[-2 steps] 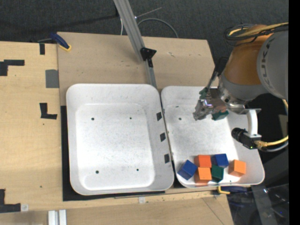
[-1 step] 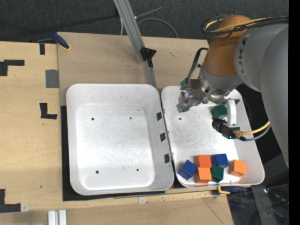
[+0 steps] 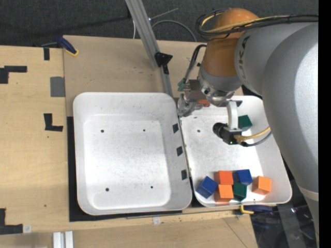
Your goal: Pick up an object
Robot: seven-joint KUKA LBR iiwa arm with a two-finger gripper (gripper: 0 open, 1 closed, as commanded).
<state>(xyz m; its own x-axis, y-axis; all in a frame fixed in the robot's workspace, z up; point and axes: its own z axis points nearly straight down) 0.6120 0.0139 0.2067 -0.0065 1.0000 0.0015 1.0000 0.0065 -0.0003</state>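
The gripper hangs at the far left corner of the right bin, close to the wall shared with the left bin; whether it is apart or together I cannot tell, and nothing shows in its grasp. A green block lies just right of it, partly behind the wrist. The other blocks huddle at the near edge: blue block, two orange blocks touching a dark green block, another blue one, and an orange block slightly apart. They look light, stiff, smooth-faced; grip opposite flat sides. The apart orange one seems easiest.
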